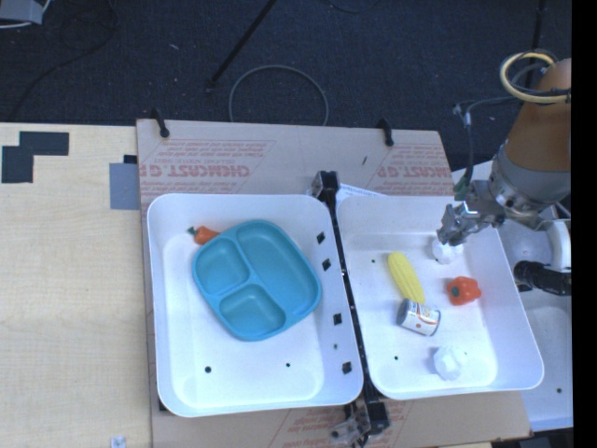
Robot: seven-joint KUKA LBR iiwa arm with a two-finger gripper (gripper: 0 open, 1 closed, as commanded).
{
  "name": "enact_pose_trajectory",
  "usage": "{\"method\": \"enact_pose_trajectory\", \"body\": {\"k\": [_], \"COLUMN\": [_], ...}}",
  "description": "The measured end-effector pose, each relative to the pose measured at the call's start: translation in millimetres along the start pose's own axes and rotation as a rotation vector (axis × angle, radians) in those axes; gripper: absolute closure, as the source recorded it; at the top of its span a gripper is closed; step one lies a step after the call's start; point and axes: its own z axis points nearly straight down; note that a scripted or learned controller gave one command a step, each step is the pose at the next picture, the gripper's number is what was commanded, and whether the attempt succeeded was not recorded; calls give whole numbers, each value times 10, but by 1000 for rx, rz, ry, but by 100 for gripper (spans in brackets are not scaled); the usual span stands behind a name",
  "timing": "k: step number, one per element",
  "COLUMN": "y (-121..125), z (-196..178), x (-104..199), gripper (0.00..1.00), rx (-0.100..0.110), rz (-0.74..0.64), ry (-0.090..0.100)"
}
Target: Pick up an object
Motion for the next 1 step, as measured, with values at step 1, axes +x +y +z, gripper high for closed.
{"method": "enact_pose_trajectory", "body": {"k": [1], "y": [-97], "z": [97], "x": [495], "gripper": [100], "rx": [2], "rz": [0], "ry": [1]}}
